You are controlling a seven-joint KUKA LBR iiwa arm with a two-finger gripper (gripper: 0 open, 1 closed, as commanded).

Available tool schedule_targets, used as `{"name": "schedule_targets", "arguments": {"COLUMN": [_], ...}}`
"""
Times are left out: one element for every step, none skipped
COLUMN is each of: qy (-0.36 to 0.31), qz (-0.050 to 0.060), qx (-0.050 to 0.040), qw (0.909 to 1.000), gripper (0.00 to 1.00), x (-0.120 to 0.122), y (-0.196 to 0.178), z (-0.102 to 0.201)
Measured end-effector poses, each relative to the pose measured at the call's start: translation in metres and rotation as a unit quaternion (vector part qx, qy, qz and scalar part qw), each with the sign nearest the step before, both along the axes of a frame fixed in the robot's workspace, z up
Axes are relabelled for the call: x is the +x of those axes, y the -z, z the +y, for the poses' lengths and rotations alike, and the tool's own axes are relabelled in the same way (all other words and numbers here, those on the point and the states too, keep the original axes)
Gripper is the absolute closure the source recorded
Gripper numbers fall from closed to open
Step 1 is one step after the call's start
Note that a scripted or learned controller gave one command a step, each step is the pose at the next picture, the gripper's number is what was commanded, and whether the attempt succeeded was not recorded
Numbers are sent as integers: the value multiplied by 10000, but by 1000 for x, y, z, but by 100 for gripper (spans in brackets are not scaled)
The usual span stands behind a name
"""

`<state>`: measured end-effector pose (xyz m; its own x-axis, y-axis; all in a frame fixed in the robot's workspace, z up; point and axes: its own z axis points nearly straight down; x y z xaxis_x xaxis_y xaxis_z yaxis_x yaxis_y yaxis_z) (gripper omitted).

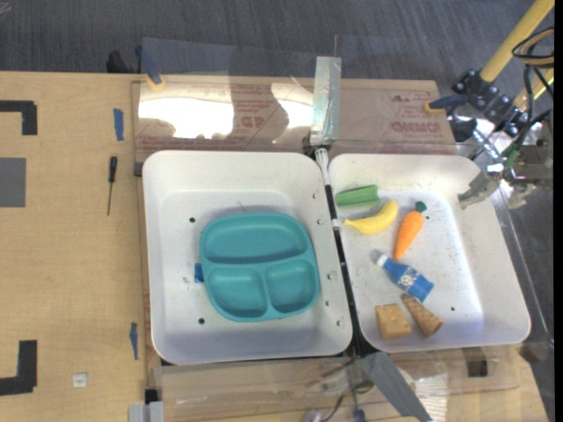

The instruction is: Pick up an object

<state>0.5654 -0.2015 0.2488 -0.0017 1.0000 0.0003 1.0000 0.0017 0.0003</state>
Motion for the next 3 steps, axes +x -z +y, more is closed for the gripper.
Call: {"name": "schedule_targets", "arguments": {"qy": [-223,715,818], "qz": [-55,58,3], "qx": [-12,3,0], "qw": [9997,9974,9966], "gripper": [0,0,0], "x": [36,4,-28], "y": [-104,37,30], "z": [39,4,10]}}
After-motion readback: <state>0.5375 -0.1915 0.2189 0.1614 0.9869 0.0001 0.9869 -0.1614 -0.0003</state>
